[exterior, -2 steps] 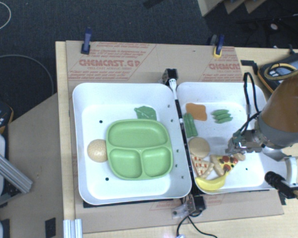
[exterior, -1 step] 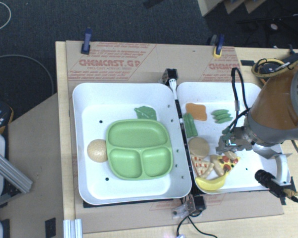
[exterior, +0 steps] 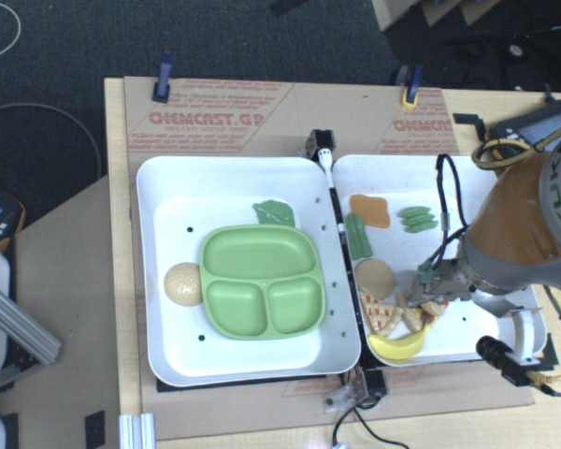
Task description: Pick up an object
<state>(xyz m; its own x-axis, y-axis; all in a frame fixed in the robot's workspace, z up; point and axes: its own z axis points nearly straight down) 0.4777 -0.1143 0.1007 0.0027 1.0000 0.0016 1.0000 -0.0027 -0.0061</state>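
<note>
The grey arm with the orange band enters from the right and bends down over the right-hand shallow white bin, with its two-finger gripper low among the items in that bin's front half. Whether the gripper is spread or closed cannot be told, because the wrist and cabling cover it from above, and no item is visibly held. Just beside the gripper, toward the front, lies a yellow plastic banana, and a tan waffle-patterned piece with red edging lies to its left; both are near the gripper, but contact cannot be confirmed. A round beige disc-shaped item sits left of the gripper, close to the divider between the bins. Farther back in the same bin are a long green pod-shaped item lying along the divider, an orange flat rectangular piece, and a small green ridged item, all well apart from the gripper. The left-hand shallow white bin holds a light green three-compartment plastic tray at its centre, a round cream-coloured ball-like item touching the tray's left edge, and a green leaf-shaped piece just behind the tray. Both bins rest on a brown cardboard-covered board secured by clamps at its back edge.
</note>
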